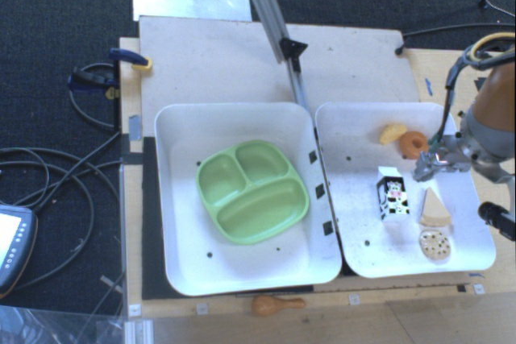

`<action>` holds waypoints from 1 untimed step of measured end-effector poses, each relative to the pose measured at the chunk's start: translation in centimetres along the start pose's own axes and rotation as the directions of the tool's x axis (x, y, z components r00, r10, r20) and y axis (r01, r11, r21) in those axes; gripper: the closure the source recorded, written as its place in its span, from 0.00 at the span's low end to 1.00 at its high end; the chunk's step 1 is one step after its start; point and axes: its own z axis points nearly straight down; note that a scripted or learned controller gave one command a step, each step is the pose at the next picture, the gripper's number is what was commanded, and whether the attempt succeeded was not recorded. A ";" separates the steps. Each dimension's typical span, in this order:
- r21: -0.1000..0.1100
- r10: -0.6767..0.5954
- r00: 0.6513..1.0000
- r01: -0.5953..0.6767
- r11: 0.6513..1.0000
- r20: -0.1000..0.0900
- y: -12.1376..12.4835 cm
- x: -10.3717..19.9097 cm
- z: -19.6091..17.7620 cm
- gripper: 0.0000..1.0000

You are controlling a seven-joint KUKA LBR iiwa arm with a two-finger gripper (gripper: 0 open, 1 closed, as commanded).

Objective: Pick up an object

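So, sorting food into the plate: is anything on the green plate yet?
No, the green plate in the left bin holds nothing.

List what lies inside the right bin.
The right bin holds a yellow piece, a doughnut, a cow-print carton, a wedge and a cookie. The arm covers its right edge.

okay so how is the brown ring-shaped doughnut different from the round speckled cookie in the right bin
The brown ring-shaped doughnut has a hole through its middle; the round speckled cookie is a solid disc. The doughnut is plain orange-brown, the cookie pale tan with dark specks. The doughnut lies toward the bin's far side, close to the gripper; the cookie lies by the near rim. Both are round and lie in the right white bin.
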 end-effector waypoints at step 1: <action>-0.001 0.000 1.000 0.000 1.000 0.001 0.4 -1.1 -5.8 1.00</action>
